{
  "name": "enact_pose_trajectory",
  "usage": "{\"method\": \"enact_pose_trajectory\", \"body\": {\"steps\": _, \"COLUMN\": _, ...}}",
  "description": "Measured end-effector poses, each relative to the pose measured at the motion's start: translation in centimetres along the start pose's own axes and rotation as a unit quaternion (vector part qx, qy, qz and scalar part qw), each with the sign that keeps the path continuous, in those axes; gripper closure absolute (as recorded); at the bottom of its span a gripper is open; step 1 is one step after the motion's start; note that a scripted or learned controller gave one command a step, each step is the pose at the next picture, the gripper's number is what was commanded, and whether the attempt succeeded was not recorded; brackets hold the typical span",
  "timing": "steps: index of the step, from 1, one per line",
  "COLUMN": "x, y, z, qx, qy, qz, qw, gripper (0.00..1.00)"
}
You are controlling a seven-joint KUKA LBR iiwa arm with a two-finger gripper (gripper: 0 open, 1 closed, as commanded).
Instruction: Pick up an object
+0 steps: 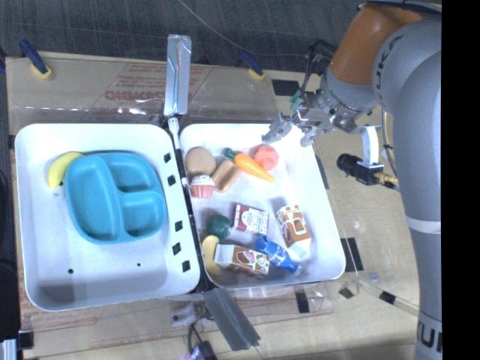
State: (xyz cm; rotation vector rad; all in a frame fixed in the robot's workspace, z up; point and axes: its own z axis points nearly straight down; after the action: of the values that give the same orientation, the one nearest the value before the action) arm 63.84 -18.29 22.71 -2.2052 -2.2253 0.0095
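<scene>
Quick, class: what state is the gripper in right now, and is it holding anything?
Gripper: open, holding nothing, above the far edge of the right bin, near the pink ball.

You've got 2 white bins (30,201), 1 blue tray (116,197), 2 bananas (61,167), 1 carrot (253,166), 3 cartons (250,220).

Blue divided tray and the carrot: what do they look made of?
The blue divided tray looks like molded plastic: uniform color, rounded compartments, soft sheen. The carrot seems a plastic toy, smooth and evenly orange, though the view leaves rubber or foam open.
</scene>
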Motion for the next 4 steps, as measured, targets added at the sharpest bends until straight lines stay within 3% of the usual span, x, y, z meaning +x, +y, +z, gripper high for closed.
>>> {"method": "enact_pose_trajectory", "body": {"steps": 1, "x": 5.4, "y": -3.3, "z": 12.7, "qx": 0.004, "qy": 0.0, "qz": -0.022, "qw": 0.9998, "gripper": 0.0}}
{"method": "enact_pose_trajectory", "body": {"steps": 2, "x": 1.9, "y": 0.1, "z": 11.0, "qx": -0.002, "qy": -0.001, "qz": -0.048, "qw": 0.9989, "gripper": 0.0}}
{"method": "enact_pose_trajectory", "body": {"steps": 3, "x": 2.4, "y": 2.3, "z": 13.2, "qx": -0.007, "qy": -0.001, "qz": -0.027, "qw": 0.9996, "gripper": 0.0}}
{"method": "enact_pose_trajectory", "body": {"steps": 4, "x": 2.6, "y": 2.2, "z": 12.5, "qx": -0.002, "qy": 0.0, "qz": -0.03, "qw": 0.9995, "gripper": 1.0}}
